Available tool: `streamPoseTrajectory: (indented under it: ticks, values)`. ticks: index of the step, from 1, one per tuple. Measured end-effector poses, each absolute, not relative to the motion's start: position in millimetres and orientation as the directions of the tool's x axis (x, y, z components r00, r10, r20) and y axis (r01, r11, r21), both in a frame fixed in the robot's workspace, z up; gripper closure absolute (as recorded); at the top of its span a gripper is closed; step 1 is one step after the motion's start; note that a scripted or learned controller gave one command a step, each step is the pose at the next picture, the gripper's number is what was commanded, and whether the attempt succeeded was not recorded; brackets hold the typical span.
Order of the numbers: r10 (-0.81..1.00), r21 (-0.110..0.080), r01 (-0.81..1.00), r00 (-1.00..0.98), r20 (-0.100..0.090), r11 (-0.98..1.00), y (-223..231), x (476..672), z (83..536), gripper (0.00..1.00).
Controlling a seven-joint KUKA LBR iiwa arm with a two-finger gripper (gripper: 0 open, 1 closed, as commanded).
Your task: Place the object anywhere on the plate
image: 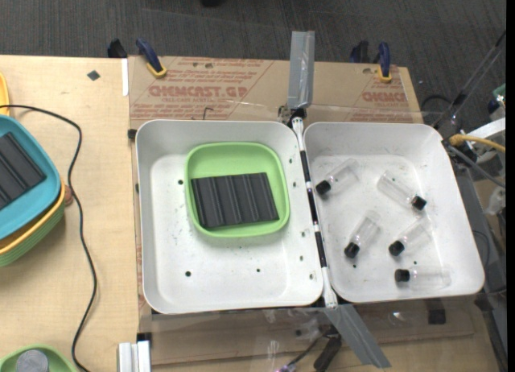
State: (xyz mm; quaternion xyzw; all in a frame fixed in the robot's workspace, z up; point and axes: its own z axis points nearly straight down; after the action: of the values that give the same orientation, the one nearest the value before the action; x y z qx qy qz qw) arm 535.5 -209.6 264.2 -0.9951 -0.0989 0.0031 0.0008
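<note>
i look down on two white bins. the left bin carries a green plate near its far edge, a little toward the middle divider, with a dark ribbed insert lying on it. the right bin carries five clear vials with black caps: one near its far left corner, one toward the far right edge, one in the centre, one beside it, one near the near right corner. about the gripper, how far it is open or what it has, i cannot tell. i judge the task is not started. the plate lies left of every vial, across the divider. the centre vial has its long axis diagonal, cap toward the near edge.
</note>
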Motion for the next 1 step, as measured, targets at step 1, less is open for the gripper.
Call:
streamPoseTrajectory:
  ticks: [1]
  values:
    - [0.197,-0.003,0.197,0.980,-0.005,-0.980,-222.3,512.2,279.1,0.00]
